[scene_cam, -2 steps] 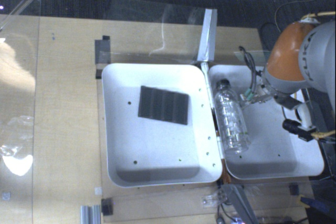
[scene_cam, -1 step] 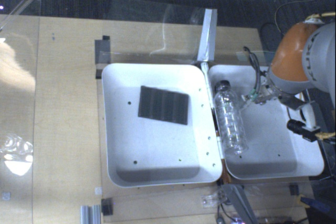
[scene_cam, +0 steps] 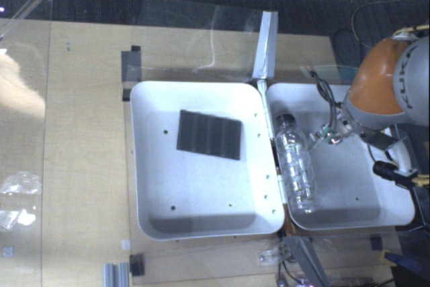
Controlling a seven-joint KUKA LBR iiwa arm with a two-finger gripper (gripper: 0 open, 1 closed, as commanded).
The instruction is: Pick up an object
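The clear bottle point(scene_cam: 295, 165) lies along the right bin's point(scene_cam: 349, 212) nine-o'clock wall, the claw point(scene_cam: 327, 134) just beside it, grip state unclear; the wall could block a finger, and slick plastic could roll away.

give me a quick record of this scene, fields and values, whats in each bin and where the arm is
left bin: holds one dark flat rectangular pad, lying in the far half
right bin: holds one clear plastic bottle, lying on its side along the left wall, dark cap toward the far end
arm: reaches in from the right, above the right bin's far right part
hand: low over the right bin, beside the bottle's upper part, apart from it
held object: none visible
task state: nothing picked up yet
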